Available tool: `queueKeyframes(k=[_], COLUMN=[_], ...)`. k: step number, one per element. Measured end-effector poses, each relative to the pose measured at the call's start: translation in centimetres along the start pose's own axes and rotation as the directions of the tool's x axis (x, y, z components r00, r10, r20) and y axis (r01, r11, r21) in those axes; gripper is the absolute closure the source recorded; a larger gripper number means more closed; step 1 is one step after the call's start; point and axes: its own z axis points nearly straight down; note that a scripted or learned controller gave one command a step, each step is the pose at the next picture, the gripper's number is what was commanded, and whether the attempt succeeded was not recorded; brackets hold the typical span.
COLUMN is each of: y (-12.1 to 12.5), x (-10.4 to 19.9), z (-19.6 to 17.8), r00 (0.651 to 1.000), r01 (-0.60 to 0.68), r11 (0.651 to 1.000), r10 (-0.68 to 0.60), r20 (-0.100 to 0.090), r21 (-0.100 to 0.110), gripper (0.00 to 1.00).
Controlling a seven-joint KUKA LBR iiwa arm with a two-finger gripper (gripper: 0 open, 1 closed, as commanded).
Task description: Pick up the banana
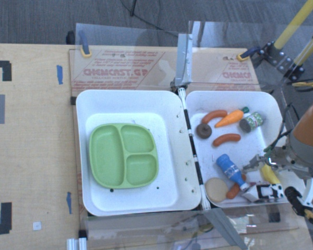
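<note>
The yellow banana (271, 175) lies at the right side of the right bin (274, 104), near its front corner. My gripper (261, 172) hangs right over it, reaching in from the right, and its body covers part of the banana. From this angle I cannot make out whether the banana is gripped or merely lies beneath the gripper. The grey arm with its orange band (308, 130) stands at the right edge of the view.
Beside the banana in the right bin are a blue bottle (229, 169), a tan disc (216, 189), three sausages (227, 138), a carrot (230, 119), a brown donut (203, 131) and a green can (252, 121). The left bin (94, 100) holds a green divided plate (124, 155).
</note>
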Motion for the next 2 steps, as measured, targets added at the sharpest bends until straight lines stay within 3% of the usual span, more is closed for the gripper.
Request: queueKeyframes(k=[1, 2], y=[0.1, 2.4], x=[-0.5, 4.2], z=[-0.8, -8.8], r00=[1.000, 0.996], r01=[-0.004, -0.084], r11=[1.000, 0.996], r10=[0.004, 0.084], r20=[0.013, 0.016], r21=[-0.006, 0.001], gripper=[1.00, 1.00])
